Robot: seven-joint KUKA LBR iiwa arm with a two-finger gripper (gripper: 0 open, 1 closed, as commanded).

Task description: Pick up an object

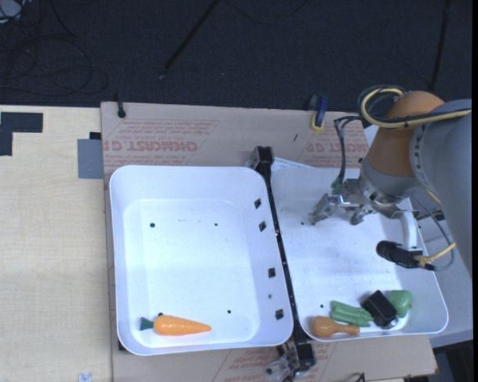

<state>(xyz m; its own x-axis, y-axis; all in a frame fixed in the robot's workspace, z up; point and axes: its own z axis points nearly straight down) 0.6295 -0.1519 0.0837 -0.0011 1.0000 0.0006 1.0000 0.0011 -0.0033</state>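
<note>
Across the lower left of the frame runs a pale wooden bench top [40, 253], with a sheet of brown cardboard [207, 134] printed in red lettering laid over it, and on that cardboard the two white bins sit side by side. Behind them, along the top of the frame, the floor is dark, with black cables trailing over it. A small blue clip [318, 108] stands at the cardboard's far edge.

The left bin [127, 189] holds a toy carrot [178, 325], orange with a green stub, lying flat near the bottom left corner. The right bin [334, 253] has its things crowded into the lower right corner: a tan pear-shaped piece [333, 328] against the near rim, a green pod-like vegetable [350, 313] just above it, a black block [380, 307] lying partly over that, and a light green piece [399, 299] just to its right.

From the right the grey arm [450, 165] comes in, its orange band [398, 146] high in the frame. The gripper [334, 210] hangs over the upper middle of the right bin, metal fingers [323, 212] spread apart with nothing between them. The cluster lies well below and to its right in the picture; the carrot is farther off, in the other bin.
</note>
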